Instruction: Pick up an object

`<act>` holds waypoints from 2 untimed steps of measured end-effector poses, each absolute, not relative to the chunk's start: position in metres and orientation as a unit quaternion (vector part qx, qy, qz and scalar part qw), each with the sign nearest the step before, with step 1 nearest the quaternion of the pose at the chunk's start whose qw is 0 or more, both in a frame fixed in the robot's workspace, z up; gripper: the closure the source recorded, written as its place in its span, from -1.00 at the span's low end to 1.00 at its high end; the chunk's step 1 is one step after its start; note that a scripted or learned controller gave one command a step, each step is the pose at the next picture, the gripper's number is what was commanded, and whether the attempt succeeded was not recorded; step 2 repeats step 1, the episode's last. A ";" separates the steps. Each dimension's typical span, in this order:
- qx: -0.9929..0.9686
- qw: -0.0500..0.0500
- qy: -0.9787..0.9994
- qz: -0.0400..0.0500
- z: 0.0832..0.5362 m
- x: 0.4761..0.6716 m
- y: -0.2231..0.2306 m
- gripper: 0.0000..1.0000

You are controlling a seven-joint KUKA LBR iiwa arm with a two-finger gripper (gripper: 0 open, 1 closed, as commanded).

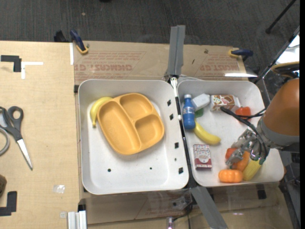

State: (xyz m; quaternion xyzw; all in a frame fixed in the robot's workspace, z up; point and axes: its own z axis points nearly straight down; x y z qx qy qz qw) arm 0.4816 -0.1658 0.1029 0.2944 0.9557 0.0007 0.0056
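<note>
In the camera view, the claw (pixel 249 147) was seen low in the right bin (pixel 252 87), reached in from the right, apparently to get at the clutter in that bin's near right corner. Whether it was wide, narrow or holding anything could not be told, as it was blurred against the items beneath. Directly under and beside it lay a red piece (pixel 231 152), a corn cob (pixel 253 168) and a small pumpkin (pixel 230 175), any of which could be judged the likely target. Also held in that bin were a banana (pixel 207 134), a blue bottle (pixel 188 112), a red carton (pixel 202 156) and a snack box (pixel 224 101). The left bin (pixel 95 175) held an orange divided plate (pixel 131 123), with a second banana (pixel 96 108) tucked against its far left rim.
</note>
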 end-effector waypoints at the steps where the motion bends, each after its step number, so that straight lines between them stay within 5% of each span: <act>1: 0.347 0.001 0.938 0.000 0.240 0.492 -0.125 1.00; 2: 0.347 0.001 0.938 0.000 0.240 0.492 -0.125 1.00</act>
